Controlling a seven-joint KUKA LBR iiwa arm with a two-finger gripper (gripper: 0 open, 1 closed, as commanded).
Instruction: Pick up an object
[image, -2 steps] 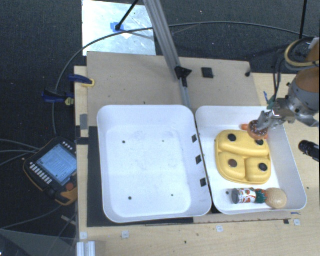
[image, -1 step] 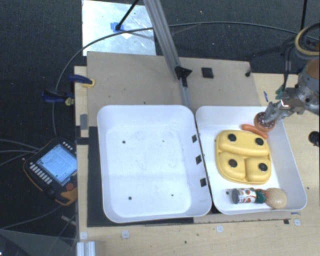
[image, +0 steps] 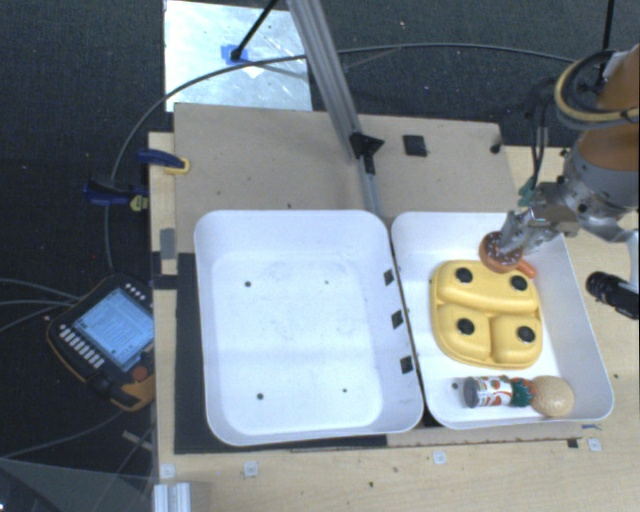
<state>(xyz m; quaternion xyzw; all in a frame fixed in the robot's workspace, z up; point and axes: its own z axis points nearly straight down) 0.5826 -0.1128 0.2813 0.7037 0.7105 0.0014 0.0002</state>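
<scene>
We see the arm (image: 600, 150) reaching in from the right, its gripper (image: 517, 240) slanting down over the far part of the right bin (image: 590, 350). Its tip meets a small brown ring-shaped object (image: 497, 252); whether that is gripped, we cannot tell. We count four things in this bin: the ring, one yellow moulded tray (image: 487, 312) with four dark spots, one small bottle (image: 493, 391) lying at the near edge, and one tan ball (image: 551, 396) just right of it. The left bin (image: 290, 320) adjoins.
</scene>
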